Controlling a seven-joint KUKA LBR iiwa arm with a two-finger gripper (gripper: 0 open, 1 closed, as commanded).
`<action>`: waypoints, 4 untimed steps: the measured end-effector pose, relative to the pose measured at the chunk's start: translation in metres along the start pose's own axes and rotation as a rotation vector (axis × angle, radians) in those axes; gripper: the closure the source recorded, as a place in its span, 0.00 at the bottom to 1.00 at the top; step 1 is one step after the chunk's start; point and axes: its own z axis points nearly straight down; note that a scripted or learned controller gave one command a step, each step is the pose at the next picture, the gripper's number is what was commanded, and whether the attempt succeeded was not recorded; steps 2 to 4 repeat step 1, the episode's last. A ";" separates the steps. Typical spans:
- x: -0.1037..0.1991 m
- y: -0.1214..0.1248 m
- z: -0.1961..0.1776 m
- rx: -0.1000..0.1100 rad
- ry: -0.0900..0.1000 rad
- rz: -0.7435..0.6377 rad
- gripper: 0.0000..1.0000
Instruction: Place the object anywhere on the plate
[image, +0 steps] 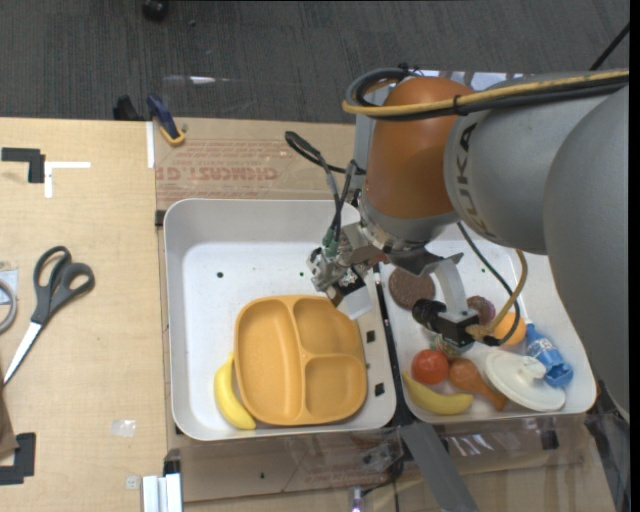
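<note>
Plate (300, 360) was what we noted first: an orange-yellow tray with three compartments, lying flat in the left bin (200, 290) toward its front right corner, with all three compartments bare. A yellow banana (229, 397) lay tucked against the plate's left front edge, partly under its rim, on the bin floor. We saw the gripper (335, 268) hanging over the back right part of the left bin, just behind the plate's rear right corner and close to the wall between the two bins; its fingers were a tangle of dark and metallic parts from our angle, and we could not tell whether they were spread or pressed together, nor whether anything sat between them. The arm (480, 150), grey with its orange band, came in from the right and covered much of the right bin (570, 330). In that bin we made out a brown round object (408, 289) near the divider, a red tomato-like ball (431, 366), a second banana (440, 401) along the front, an orange carrot-like piece (472, 380), a white disc (522, 381), a blue-and-white item (548, 358) and a small orange piece (510, 328). On the wooden bench (80, 380) to the left, scissors (45, 300) lay well apart from both bins.
</note>
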 end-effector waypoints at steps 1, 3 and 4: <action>0.000 0.000 0.000 -0.001 0.000 0.000 0.00; 0.000 0.000 0.000 -0.001 0.000 0.000 0.00; 0.000 0.000 0.000 -0.001 0.000 0.000 0.00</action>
